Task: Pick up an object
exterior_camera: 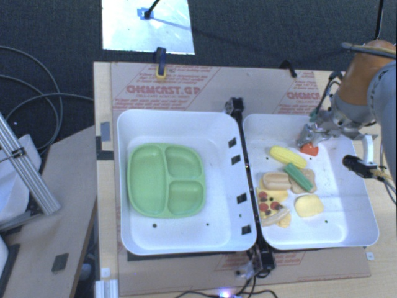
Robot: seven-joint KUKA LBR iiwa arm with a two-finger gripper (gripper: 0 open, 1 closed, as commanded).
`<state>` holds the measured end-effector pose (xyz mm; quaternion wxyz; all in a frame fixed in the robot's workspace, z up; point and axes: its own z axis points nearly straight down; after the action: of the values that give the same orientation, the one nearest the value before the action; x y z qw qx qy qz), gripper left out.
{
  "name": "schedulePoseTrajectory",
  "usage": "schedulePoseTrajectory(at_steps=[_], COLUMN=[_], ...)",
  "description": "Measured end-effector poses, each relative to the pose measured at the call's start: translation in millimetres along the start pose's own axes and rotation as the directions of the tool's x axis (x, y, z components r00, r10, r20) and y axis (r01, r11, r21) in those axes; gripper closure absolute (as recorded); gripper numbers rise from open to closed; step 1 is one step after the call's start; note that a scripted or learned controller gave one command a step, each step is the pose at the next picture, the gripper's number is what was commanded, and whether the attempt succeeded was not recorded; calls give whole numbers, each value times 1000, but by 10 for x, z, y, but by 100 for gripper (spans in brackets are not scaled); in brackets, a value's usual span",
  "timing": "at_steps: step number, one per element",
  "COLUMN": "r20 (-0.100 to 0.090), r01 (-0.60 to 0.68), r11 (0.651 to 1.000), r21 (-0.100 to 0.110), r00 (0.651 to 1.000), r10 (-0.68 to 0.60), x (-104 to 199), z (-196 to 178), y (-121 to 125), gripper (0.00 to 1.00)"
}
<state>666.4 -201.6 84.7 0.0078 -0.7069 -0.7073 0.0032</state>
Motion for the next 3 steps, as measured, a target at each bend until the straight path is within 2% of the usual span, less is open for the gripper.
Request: schedulePoseTrajectory(at_steps=[1, 3], r20=[10, 9], r01=[2, -2], r11=[1000, 1000], r21=[-3, -12], r00=[1000, 1000], r10=[-2, 2], x=[97, 169], z=[-5, 0], y=[-3, -54], gripper=[100, 100])
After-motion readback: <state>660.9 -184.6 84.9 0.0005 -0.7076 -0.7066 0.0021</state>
